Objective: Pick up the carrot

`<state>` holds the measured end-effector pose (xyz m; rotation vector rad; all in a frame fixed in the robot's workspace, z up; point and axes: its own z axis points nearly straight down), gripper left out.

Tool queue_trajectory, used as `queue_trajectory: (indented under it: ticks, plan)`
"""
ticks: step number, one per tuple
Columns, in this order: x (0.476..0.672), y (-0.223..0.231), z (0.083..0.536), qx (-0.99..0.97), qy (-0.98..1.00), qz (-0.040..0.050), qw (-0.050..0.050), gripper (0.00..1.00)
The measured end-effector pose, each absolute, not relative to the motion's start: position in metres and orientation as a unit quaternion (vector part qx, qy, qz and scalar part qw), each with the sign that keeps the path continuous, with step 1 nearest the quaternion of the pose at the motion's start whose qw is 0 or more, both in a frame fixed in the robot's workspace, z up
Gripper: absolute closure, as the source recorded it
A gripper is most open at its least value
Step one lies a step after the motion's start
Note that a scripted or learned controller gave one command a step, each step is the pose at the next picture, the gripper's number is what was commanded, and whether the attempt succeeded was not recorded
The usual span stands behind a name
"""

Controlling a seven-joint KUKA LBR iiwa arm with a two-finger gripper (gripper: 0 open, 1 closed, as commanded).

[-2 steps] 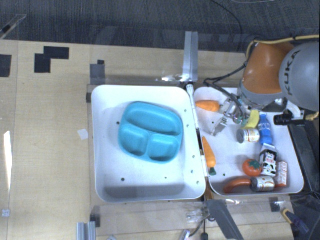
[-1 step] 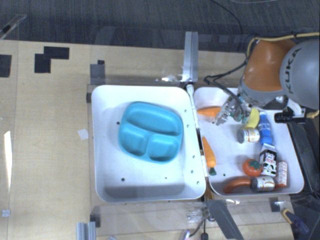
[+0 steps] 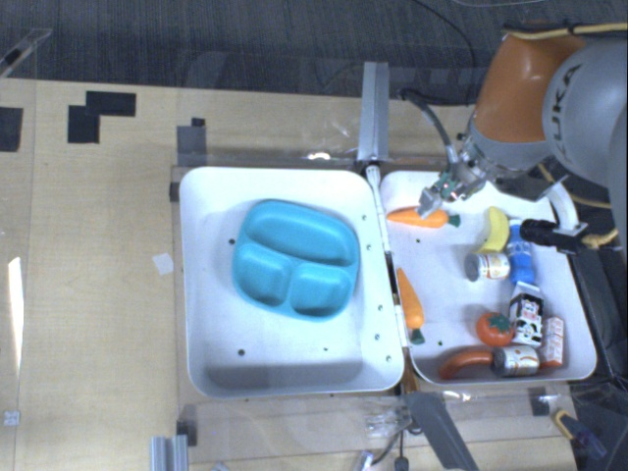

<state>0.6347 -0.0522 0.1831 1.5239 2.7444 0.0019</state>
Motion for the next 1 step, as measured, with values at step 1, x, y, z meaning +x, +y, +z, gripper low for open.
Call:
queue_trajectory:
  ticks: [1]
  plan:
    - [0.5929,-0.0345,0.1816,0.633,0.774,-0.0009,-0.001,1.00]
